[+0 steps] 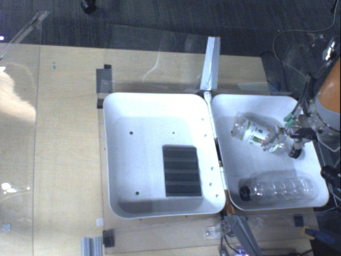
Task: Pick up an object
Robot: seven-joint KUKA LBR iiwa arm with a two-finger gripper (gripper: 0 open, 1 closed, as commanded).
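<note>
A: Where do we stand on the pick?

B: Our gripper [290, 143] is low in the right bin [266, 103], right at the end of the small bottle [254, 133] lying there. Nothing looks lifted; we'd judge the grasp not yet made.

A: Are we clamped on it?

B: We cannot tell; that detail is too blurred where tool and bottle meet.

A: Other options?

B: A large clear bottle [277, 188] lies along the bin's near wall. The left bin [154, 108] holds a dark ribbed block [181, 170].
</note>
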